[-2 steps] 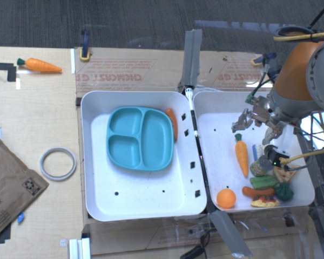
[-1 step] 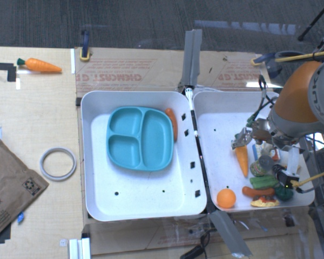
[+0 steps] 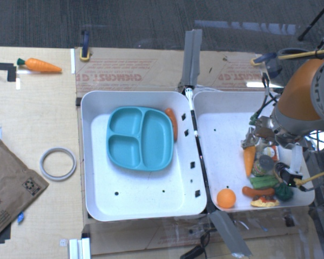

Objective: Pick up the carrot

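Note:
An orange carrot (image 3: 249, 161) lies in the right bin (image 3: 221, 117), near its right side, pointing toward the front. My gripper (image 3: 255, 140) hangs right over the carrot's far end, at or just above it. The grey arm with its orange band (image 3: 302, 93) comes in from the right and hides part of the bin behind it. A second carrot with a green top (image 3: 39, 65) lies on the wooden bench at the far left, outside both bins.
Beside the carrot sit an orange ball (image 3: 225, 198), a red sausage (image 3: 257, 191) and green toy food (image 3: 283, 192). The left bin (image 3: 97, 188) holds a blue divided plate (image 3: 141, 138) with an orange item (image 3: 173, 123) at its right edge. A tape ring (image 3: 58, 163) lies on the bench.

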You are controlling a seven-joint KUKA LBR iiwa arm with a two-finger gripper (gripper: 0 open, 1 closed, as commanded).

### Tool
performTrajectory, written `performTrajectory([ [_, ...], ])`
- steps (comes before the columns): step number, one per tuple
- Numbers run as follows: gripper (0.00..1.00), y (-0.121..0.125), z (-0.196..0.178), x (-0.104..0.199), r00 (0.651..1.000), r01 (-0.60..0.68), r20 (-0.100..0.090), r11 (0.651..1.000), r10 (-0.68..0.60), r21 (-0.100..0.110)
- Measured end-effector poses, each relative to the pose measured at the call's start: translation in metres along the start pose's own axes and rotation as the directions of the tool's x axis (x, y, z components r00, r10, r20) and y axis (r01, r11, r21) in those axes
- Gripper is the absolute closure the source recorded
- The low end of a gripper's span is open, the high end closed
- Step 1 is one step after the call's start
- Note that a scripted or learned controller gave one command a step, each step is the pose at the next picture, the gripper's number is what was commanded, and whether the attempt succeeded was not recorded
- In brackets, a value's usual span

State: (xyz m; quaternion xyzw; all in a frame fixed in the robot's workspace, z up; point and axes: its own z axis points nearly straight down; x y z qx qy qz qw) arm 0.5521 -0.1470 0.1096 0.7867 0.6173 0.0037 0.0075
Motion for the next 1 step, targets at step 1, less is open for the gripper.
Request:
performTrajectory([
  [1, 1.00, -0.0184, -0.0991, 0.0377, 0.960, 0.279, -0.008, 0.960, -0.279, 0.016],
])
